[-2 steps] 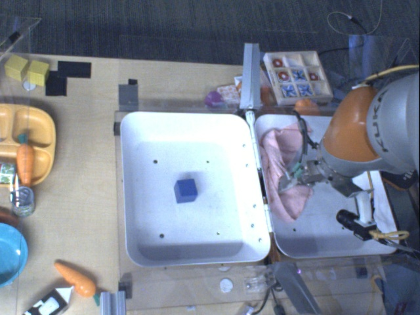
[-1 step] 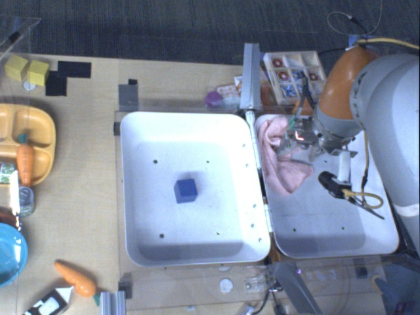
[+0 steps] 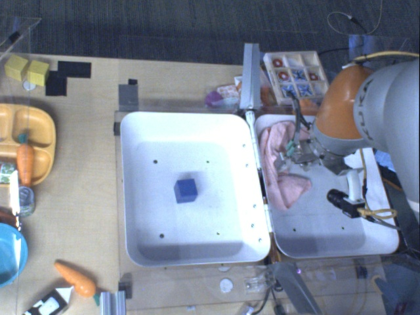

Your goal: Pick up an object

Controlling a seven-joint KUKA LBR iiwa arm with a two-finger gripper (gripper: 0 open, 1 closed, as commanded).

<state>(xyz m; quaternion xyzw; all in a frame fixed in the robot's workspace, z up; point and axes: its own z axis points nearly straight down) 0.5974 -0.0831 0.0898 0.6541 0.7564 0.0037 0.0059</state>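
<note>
Wooden bench (image 3: pixel 85 176) w/ two shallow white bins; left bin (image 3: pixel 141 241) holds small blue cube (image 3: pixel 186 190), wide bare floor around; right bin (image 3: pixel 328 238) holds crumpled pink cloth (image 3: pixel 281 169) by left wall, gripper (image 3: pixel 296 155) at cloth, finger state unclear

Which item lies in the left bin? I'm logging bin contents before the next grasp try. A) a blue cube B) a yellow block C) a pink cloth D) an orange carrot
A: the blue cube sits alone near the middle of the left bin, while the pink cloth lies in the right bin.
</note>
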